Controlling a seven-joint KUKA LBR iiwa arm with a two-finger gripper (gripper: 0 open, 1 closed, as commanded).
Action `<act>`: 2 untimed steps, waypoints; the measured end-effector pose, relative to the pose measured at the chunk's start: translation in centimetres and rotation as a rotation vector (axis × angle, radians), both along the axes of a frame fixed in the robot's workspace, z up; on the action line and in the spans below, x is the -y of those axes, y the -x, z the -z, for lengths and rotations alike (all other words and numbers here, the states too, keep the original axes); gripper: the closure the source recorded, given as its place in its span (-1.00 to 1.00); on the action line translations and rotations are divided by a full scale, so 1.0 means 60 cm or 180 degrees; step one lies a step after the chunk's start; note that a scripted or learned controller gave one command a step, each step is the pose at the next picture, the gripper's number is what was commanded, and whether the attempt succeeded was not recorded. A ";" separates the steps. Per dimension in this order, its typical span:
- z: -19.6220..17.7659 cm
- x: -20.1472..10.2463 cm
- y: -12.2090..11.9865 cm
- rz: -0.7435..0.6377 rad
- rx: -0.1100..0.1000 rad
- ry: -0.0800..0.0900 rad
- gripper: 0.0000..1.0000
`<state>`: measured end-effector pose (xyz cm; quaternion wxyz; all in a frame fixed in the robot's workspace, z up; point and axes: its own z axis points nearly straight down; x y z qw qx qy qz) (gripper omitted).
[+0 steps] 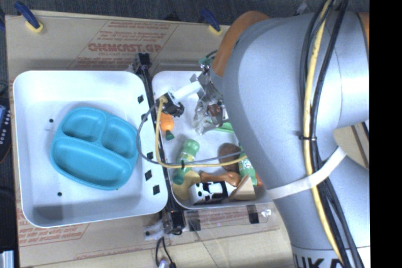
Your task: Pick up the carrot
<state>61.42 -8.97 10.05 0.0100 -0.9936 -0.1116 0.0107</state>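
two shallow white bins sat side by side on the bench, and the blue divided plate in the left bin serves as the landmark. the carrot, a short orange piece, lay in the right bin, just to the right of the plate and across the wall between the bins, close against that bin's left wall. the gripper hung over the right bin, further right of the plate than the carrot and about level with the plate's upper edge. its metal tips pointed down at the bin floor to the carrot's right, apart from it, with bare white floor between; the carrot was not between the fingers. whether those fingers were parted or closed could not be told from the clutter of metal and glare. a green bottle-shaped toy lay below the carrot, still right of the plate. lower in the same bin, a brown rounded toy and a black-and-white toy were crowded near the bottom wall. the grey arm, with its orange band, covered the far right part of that bin.
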 end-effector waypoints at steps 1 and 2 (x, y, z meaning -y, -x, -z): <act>-0.156 -0.062 0.092 0.0028 0.0059 0.0031 1.00; -0.304 -0.109 0.170 -0.0024 0.0057 0.0041 1.00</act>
